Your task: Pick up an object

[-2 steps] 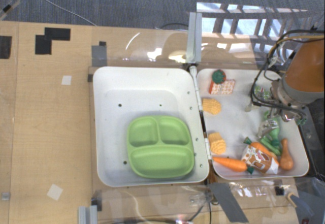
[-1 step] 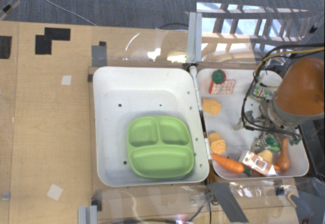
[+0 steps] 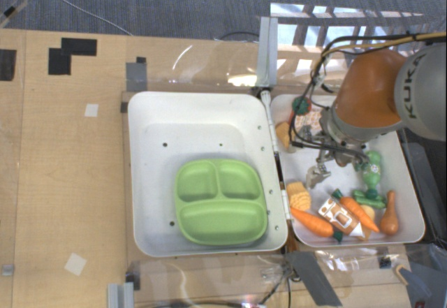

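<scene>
Approach step, by judgement: no object lifted yet. Hanging low inside the right bin (image 3: 413,230), near its middle, under the orange band (image 3: 367,93) of the arm: the gripper (image 3: 319,174). Impossible to tell from this slant whether spread or pressed together, and nothing seen pinched in it. Just below and to the left of the gripper, close but seemingly apart: a yellow corn piece (image 3: 298,194). Further toward the front wall of that bin: an orange carrot (image 3: 312,221), a small printed box (image 3: 337,214) and a second carrot (image 3: 360,212), crowded together and touching. To the right: a green toy (image 3: 371,168) and a brown-orange piece (image 3: 390,214). At the left wall of the same bin: a pale round thing (image 3: 283,133), hard to name. In the left bin (image 3: 140,160), well apart from all this: a green divided plate (image 3: 221,200) lying flat. For the next move, probably needed: a short shift toward the corn piece, a descent around it, then closing and lifting straight up. Better to avoid the crowded front corner, where easy to push one toy against another instead of gripping. As for writing: "KU" readable in dark letters on the grey arm casing (image 3: 412,93) at the right, with the rest cut off. Some print on the small box, too small to read.
</scene>
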### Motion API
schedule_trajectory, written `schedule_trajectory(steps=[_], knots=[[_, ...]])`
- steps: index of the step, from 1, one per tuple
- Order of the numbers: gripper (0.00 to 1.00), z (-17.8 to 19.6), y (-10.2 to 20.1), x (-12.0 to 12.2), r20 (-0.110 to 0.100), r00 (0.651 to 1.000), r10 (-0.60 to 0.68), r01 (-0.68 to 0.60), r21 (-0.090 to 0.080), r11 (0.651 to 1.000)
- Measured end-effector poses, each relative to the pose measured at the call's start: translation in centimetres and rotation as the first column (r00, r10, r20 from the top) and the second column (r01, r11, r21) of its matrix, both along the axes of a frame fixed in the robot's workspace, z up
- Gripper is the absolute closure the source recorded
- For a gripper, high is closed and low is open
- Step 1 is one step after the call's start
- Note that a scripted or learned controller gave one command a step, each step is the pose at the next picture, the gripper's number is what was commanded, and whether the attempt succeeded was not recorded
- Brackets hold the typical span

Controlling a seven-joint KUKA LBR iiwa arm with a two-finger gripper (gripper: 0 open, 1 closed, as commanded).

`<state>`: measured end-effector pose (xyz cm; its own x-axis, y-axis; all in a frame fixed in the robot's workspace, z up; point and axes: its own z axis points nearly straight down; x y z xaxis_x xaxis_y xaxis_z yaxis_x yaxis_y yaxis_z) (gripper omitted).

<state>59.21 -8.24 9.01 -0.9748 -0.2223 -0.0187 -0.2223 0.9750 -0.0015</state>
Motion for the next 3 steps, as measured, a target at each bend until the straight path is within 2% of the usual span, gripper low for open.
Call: schedule_trajectory(steps=[1, 2, 3], knots=[[0.0, -0.1, -1.2, 5.9, -0.044, 0.998, -0.054, 0.054, 0.003, 0.999], [0.0, -0.1, -5.5, 2.0, -0.006, 0.988, -0.155, 0.155, -0.002, 0.988], [0.0, 0.2, -0.3, -9.0, -0.002, 0.841, -0.541, 0.541, 0.006, 0.841]])
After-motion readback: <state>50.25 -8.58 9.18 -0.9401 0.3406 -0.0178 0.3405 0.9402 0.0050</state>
